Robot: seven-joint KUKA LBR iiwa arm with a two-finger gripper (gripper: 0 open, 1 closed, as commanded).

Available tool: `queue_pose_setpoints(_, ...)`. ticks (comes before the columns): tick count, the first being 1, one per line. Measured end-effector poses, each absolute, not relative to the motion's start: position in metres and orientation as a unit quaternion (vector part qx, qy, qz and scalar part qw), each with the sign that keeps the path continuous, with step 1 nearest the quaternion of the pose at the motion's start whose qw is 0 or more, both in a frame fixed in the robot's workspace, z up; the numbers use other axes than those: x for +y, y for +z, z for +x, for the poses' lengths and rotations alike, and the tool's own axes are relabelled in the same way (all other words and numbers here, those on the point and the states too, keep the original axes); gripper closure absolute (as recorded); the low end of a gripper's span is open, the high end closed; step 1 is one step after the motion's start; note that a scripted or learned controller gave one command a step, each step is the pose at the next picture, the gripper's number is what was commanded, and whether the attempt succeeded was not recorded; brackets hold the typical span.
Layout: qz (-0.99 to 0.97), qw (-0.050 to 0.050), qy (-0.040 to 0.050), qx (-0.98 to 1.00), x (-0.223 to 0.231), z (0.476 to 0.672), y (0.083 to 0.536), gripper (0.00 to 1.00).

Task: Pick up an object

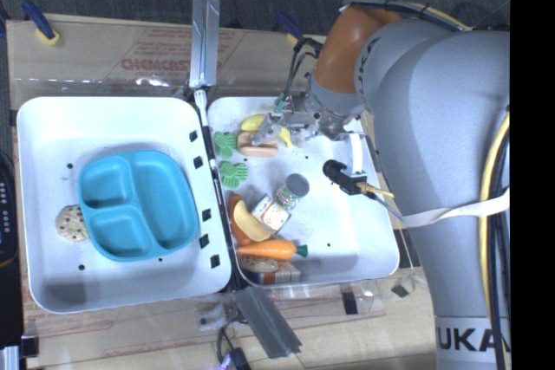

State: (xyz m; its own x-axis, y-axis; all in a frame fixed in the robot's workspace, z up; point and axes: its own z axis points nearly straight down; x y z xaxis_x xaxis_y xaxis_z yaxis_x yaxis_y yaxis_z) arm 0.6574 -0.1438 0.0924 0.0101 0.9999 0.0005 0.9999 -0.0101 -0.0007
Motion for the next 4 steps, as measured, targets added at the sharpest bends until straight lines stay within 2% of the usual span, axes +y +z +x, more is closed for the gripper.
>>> queue_pose_setpoints(1, -0.708, 0.000, -0.0006, -0.706, -0.142, 0.659, 0.104, 1.00)
queue_pose_setpoints(2, -0.708, 0.000, -0.0002, -0.706, -0.142, 0.658, 0.103, 0.00)
queue_pose_setpoints(3, -0.707, 0.000, -0.0003, -0.707, -0.142, 0.659, 0.114, 1.00)
queue_pose_setpoints(4, -0.707, 0.000, -0.0002, -0.708, -0.142, 0.659, 0.114, 0.00)
